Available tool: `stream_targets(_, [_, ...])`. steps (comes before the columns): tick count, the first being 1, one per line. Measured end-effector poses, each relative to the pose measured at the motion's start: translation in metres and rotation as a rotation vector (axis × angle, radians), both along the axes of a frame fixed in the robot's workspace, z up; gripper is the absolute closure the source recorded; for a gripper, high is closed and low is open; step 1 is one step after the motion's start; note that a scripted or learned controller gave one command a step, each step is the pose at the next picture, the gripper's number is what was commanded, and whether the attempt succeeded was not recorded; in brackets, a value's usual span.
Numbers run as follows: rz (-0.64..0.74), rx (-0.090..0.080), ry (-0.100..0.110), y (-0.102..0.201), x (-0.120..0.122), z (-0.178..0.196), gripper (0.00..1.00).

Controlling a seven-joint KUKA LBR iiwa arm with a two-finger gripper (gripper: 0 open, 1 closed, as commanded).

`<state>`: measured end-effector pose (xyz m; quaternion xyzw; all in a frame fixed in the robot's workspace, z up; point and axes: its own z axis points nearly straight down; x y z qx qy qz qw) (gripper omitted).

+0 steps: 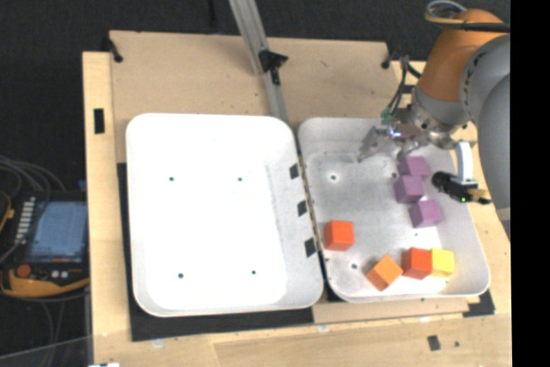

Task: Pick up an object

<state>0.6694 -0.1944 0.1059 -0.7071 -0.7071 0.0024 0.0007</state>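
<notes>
Jaws [384, 142] above right bin [344, 288]; purple blocks [413, 176] beside

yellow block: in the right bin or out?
In. The yellow block sits on the floor of the right bin, inside its rim near the front right corner, beside a red block.

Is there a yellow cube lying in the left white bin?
No, the small yellow cube lies in the right white bin, beside a red cube.

In the right bin [344, 288] lie three purple blocks [414, 183] clustered near its far right, an orange cube [339, 234] alone, and orange [385, 271], red [418, 262] and yellow [443, 261] cubes together in front.
</notes>
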Motion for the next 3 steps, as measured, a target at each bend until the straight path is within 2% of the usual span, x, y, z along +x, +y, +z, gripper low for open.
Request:
stream_targets(1, [0.001, -0.001, -0.002, -0.001, 0.0, -0.008, 0.0])
stream_targets(2, [0.003, -0.004, -0.007, -0.003, 0.002, 0.005, 1.0])
stream_targets(3, [0.003, 0.001, -0.012, -0.004, 0.006, 0.053, 1.0])
